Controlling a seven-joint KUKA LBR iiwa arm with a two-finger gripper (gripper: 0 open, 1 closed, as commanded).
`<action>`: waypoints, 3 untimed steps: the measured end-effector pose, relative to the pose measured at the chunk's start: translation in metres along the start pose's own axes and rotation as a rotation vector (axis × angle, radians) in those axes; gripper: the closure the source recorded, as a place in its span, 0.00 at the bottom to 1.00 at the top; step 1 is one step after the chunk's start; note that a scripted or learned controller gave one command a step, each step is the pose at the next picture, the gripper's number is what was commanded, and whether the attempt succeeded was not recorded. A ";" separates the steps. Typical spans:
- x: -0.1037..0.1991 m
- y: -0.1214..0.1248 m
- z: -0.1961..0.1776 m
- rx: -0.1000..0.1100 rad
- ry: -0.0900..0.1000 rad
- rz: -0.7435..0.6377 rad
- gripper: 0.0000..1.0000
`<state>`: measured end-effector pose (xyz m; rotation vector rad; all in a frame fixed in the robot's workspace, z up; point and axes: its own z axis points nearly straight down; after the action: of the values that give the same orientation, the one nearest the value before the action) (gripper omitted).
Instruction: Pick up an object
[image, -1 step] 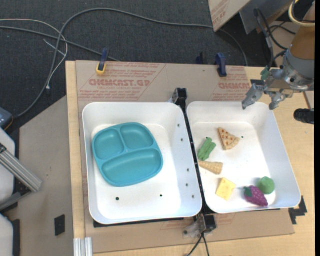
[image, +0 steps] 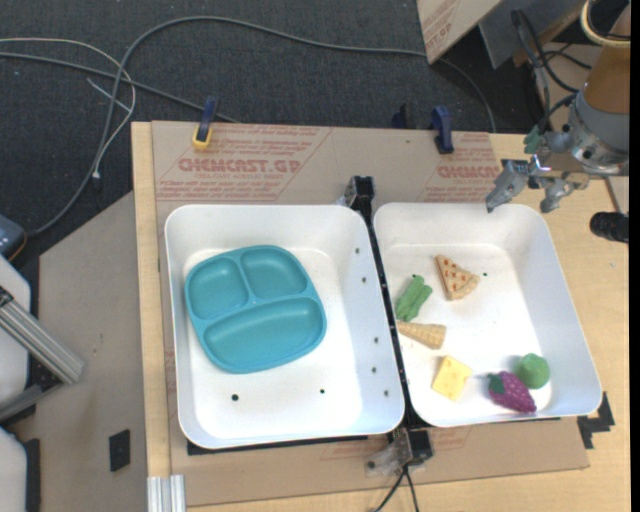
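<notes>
My gripper (image: 527, 193) hangs above the far rim of the right bin (image: 560, 290), near its back right corner, with its two fingers spread apart and nothing between them. In that bin lie a pizza slice toy (image: 455, 276), a green pea pod (image: 412, 297), a cone-shaped piece (image: 423, 334), a yellow cheese block (image: 451, 378), purple grapes (image: 511, 392) and a green round piece (image: 533, 369). All of these sit nearer the camera than the gripper.
The left bin (image: 190, 400) holds a teal divided plate (image: 255, 307). Two blue clamps (image: 207, 119) (image: 441, 128) grip the cardboard base at the back. Cables and a cardboard box lie beyond the bench.
</notes>
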<state>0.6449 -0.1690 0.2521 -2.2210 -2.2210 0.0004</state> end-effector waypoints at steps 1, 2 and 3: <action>-0.003 -0.008 0.058 0.005 0.001 0.001 0.00; 0.006 -0.003 0.106 0.004 0.001 -0.001 0.00; 0.003 -0.006 0.150 0.005 0.001 0.000 0.00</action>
<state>0.6384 -0.1661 0.1025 -2.2178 -2.2182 0.0045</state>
